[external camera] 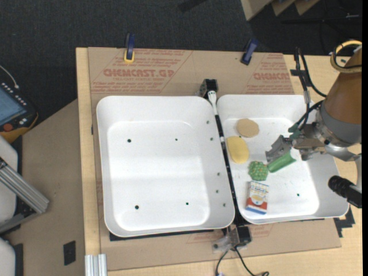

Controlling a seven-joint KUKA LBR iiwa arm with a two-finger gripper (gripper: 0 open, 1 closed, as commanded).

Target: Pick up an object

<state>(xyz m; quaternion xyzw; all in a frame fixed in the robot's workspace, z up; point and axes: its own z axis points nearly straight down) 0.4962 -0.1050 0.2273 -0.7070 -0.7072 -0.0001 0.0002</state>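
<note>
While cardboard (172, 68) underlies 2 bins (155, 160), pincer (280, 154) grips green object (282, 163).

A robotics lab: two white bins (155, 165) sit on a cardboard sheet (172, 68) clamped by blue clips (129, 48), with cables (236, 257) at the near edge and dark carpet (86, 10) beyond.

Bright, even overhead light with a slightly soft focus throughout. The two white bins (155, 160) are close to overexposed — their floors show a faint grey shading towards the near side. Shadows are short and soft. The dark floor (69, 16) at the far side stays dim, grainy and low in detail.
</note>
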